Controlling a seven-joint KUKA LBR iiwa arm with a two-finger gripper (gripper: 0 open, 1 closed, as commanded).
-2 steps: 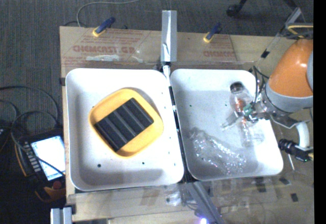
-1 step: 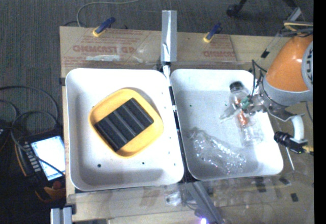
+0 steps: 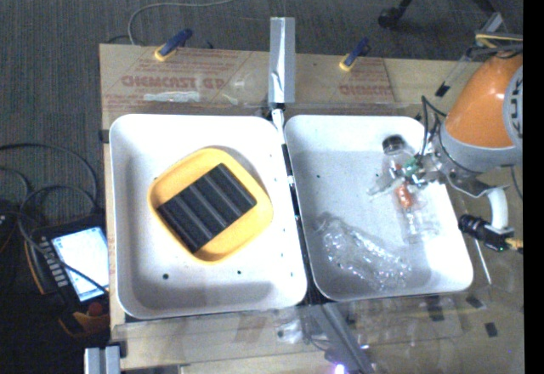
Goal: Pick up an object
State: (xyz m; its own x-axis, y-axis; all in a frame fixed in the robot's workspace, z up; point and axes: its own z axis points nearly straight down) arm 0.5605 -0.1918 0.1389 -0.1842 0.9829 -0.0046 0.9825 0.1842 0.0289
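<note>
Crumpled clear plastic bottle [image 3: 364, 251] resting in right bin [image 3: 340, 151], unlifted. Gripper [image 3: 408, 181] lowered just beside (finger state: cannot tell). Grasp and lift outstanding.

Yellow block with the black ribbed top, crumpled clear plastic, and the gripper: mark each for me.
yellow block [image 3: 212, 203], camera view, on its black ribbed top.
crumpled clear plastic [image 3: 364, 255], camera view, on its middle folds.
gripper [image 3: 409, 178], camera view, at its tip over the right bin.
</note>
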